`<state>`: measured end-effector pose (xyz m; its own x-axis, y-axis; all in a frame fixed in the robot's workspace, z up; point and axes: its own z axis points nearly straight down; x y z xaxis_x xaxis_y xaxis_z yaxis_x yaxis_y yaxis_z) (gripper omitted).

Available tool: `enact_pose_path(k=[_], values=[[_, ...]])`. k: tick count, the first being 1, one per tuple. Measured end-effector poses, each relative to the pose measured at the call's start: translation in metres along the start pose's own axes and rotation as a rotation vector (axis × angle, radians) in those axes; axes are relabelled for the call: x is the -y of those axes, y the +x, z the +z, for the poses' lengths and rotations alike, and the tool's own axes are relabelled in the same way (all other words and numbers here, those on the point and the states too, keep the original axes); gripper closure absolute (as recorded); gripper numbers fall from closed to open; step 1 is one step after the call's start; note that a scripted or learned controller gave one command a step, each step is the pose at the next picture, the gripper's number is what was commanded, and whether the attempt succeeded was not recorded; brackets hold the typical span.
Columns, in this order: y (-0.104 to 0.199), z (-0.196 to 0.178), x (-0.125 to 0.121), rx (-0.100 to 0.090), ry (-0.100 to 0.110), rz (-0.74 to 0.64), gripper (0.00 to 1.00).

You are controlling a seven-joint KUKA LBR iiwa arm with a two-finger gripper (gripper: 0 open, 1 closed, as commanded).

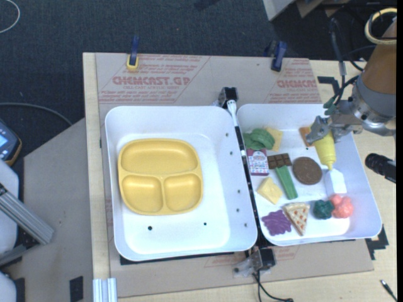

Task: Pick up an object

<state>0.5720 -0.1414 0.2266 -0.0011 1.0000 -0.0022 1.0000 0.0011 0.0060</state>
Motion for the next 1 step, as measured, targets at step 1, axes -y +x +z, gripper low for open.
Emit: enact_pose_path(k=[1], values=[[0.0456, -0.0046, -0.0024, -0.003, 0.005, -0.004, 1.0]])
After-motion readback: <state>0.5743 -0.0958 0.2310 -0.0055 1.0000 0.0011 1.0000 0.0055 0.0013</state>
